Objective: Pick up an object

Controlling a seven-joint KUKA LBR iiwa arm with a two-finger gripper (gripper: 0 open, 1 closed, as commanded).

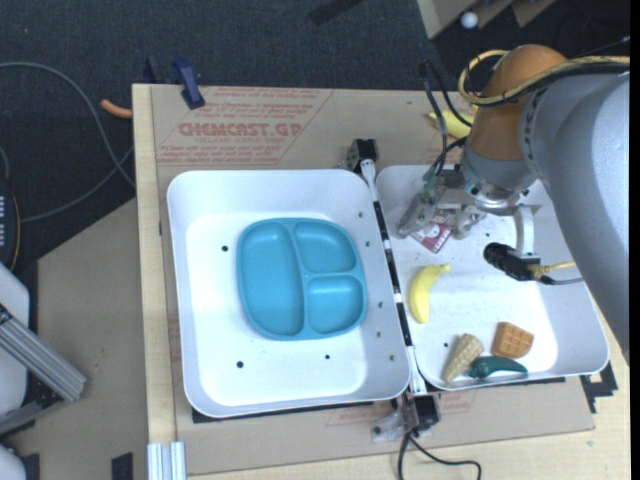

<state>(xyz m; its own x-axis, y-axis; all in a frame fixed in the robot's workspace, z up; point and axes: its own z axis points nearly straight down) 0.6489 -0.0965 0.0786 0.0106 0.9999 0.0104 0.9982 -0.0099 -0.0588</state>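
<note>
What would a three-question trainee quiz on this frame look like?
1. True or false: the blue tray lies in the left bin.
2. Which thing lies nearest the banana in the right bin? A) cone B) waffle C) teal toy
3. Fill in: the hand is over the ____ end of the right bin, by a small pink item.

Key: 1 true; 2 A; 3 far
</note>
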